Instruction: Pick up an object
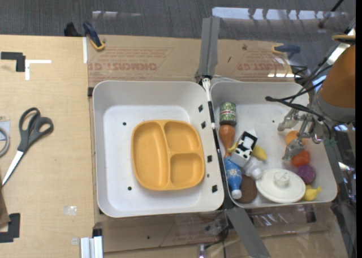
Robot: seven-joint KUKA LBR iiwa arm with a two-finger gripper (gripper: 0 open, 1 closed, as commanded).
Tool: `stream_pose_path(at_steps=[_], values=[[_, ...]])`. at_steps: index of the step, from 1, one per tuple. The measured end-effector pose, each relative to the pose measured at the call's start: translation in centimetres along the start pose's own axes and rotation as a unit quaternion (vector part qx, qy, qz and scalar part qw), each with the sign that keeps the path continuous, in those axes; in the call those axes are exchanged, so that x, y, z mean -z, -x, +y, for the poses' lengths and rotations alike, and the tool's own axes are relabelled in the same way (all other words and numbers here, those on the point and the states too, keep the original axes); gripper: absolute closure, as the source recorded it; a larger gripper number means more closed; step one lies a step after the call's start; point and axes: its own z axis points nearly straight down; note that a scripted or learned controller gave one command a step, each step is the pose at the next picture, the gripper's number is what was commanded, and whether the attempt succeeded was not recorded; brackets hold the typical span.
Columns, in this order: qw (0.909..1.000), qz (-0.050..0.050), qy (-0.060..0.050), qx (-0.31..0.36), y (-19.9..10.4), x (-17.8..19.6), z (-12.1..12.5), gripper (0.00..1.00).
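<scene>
I see the gripper [298, 138] hanging low over the right bin [266, 94], near its right edge, just above a small orange toy [299, 158] and a purple one [307, 173], but I cannot tell how it is set or whether it pinches anything. More toys lie in that bin: a green can [228, 113] and a carrot [226, 136] by its left wall, a black-and-white cow [244, 146], a blue bottle [232, 172], and a white lid [281, 185] by the front edge. In the middle of the left bin [107, 155] sits a yellow plate [168, 154] with three parts, and scissors [27, 136] lie on the bench [45, 194] well apart to the left.
</scene>
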Motion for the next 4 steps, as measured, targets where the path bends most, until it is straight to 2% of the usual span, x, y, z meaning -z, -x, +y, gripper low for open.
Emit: stream_pose_path(at_steps=[1,2,3,4], values=[[1.0000,-0.003,-0.001,0.002,0.2,1.1,0.1,1.00],[1.0000,-0.003,-0.001,0.002,0.2,1.1,0.1,0.00],[0.9998,-0.001,0.000,-0.019,1.1,0.1,0.2,0.00],[0.9998,-0.004,-0.001,-0.017,1.3,1.2,0.2,1.00]])
